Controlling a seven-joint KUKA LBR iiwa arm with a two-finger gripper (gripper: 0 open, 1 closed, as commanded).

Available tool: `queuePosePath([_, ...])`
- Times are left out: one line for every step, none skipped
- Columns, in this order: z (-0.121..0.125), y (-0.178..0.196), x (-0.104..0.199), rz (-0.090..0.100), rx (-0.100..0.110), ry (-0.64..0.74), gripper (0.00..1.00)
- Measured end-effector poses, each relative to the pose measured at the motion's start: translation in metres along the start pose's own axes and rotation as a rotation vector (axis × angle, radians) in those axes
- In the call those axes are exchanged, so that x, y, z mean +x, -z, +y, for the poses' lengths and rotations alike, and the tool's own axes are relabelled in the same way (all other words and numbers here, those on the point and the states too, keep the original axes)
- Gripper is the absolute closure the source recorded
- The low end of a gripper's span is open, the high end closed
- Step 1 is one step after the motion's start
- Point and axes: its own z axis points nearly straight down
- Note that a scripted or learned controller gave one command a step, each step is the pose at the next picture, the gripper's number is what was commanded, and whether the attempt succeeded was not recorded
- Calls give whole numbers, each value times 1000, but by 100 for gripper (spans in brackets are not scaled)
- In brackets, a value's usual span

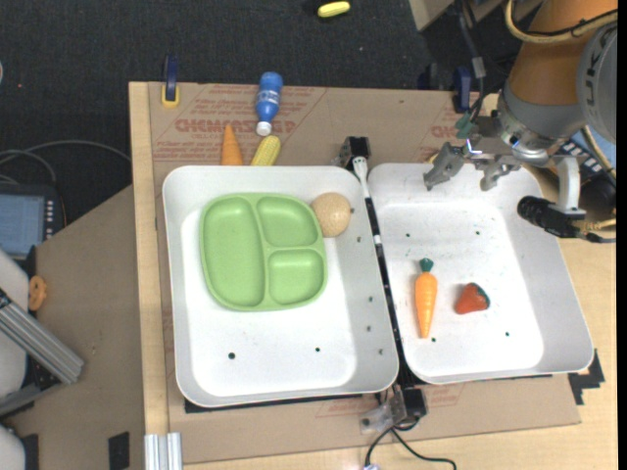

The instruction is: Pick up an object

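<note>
While the gripper (pixel 472 167) hangs with its two fingers spread apart and nothing between them, over the right bin's (pixel 549 302) far edge, one carrot (pixel 425 304) and one strawberry (pixel 471 300) lie well below the jaws. Leftward sits one green tray (pixel 263 251) and one potato (pixel 332 213).

**Faint red print on the cardboard**

Red lettering is printed on the cardboard (pixel 323 101) under the bins, along its far edge and again at its near edge. It is too faint and blurred to be read. No other text is seen.
</note>
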Motion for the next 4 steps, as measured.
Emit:
queuePosePath([-87, -26, -28, 1, 9, -6, 0])
queuePosePath([-111, -107, -18, -4, -19, 0, 0])
queuePosePath([-138, -17, 35, 0, -11, 5, 0])
queuePosePath([-114, -130, 5, 0, 2, -2, 0])
